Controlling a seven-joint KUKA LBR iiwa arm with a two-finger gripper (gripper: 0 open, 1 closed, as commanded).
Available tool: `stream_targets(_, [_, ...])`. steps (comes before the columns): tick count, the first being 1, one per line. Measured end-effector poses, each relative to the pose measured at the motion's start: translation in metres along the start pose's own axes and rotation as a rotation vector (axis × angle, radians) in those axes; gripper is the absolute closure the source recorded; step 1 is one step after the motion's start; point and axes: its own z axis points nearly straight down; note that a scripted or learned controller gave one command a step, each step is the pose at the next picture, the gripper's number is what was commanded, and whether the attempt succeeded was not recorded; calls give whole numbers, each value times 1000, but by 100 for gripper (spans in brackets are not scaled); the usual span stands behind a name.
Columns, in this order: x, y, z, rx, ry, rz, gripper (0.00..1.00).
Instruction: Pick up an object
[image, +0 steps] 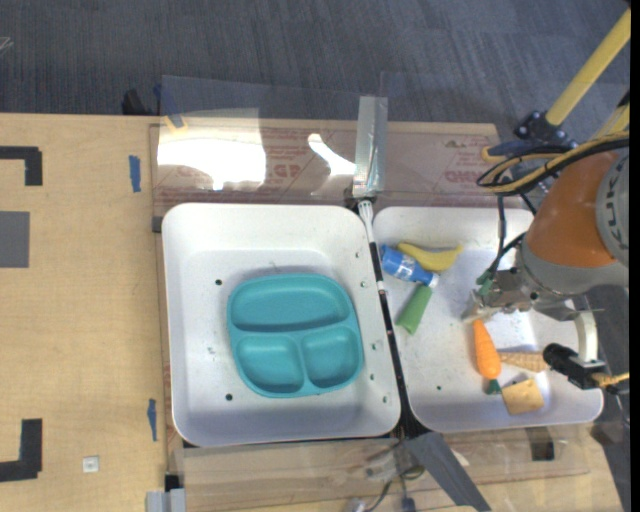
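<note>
My gripper (487, 298) hangs low over the right bin (440, 385), near its middle right. Just below it lies an orange carrot (486, 352), pointing lengthwise toward the front; whether they touch I cannot tell. A tan cone-shaped piece (520, 359) lies beside the carrot, and a tan block (523, 396) sits at the front. To the gripper's left are a green cylinder (413, 310), a blue can (405, 266) and a yellow banana (432, 256). Nothing shows between the gripper's jaws.
The left bin (190, 250) holds a teal divided plate (294, 333). A ridge between the two bins runs front to back. The arm's orange band (572, 222) stands over the right bin's far right side.
</note>
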Motion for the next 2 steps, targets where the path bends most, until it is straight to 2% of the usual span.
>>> stream_targets(1, [79,59,-132,-13,1,-15,100])
stream_targets(2, [152,107,-93,2,1,-376,100])
